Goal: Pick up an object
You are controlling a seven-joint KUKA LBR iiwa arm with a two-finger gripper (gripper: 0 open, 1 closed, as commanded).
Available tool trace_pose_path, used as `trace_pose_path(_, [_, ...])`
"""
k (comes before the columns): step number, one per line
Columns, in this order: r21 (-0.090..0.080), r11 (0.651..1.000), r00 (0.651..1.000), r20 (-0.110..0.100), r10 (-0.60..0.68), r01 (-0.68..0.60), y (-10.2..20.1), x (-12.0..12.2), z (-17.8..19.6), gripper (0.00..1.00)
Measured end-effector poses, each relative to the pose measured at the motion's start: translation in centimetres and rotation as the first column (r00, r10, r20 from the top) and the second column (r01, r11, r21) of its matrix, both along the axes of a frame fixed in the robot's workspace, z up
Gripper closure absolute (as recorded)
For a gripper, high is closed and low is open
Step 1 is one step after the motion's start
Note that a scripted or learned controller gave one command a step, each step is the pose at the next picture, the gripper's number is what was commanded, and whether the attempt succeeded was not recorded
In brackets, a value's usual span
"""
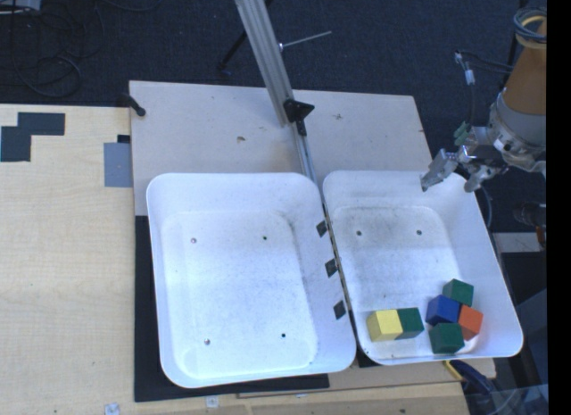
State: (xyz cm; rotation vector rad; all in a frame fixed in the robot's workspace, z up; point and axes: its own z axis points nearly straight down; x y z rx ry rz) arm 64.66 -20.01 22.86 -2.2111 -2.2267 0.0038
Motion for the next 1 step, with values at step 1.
trace_pose_path(1, [0.002,1.000,1.000,-0.004,-0.002,0.002,0.44,2.11,-6.91,0.00])
